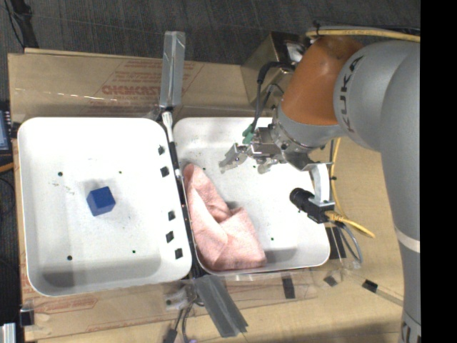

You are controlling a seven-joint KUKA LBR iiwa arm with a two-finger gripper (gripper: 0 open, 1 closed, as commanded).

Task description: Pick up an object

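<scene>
The gripper (246,157) hangs above the right bin (300,252), centre of frame, silver fingers (230,157) slightly spread and holding nothing. Just below and left of it lies the pink cloth (218,224), crumpled along that bin's left wall, running to lower centre. That looks light, soft and floppy; it should bunch rather than slip, so a pinch on a raised fold near its middle seems best. Further out, in the left bin (43,277), sits a small blue cube (101,200), stiff and light, best taken across flat faces.

Pink cloth (218,224) along right bin's (303,256) left wall
</scene>
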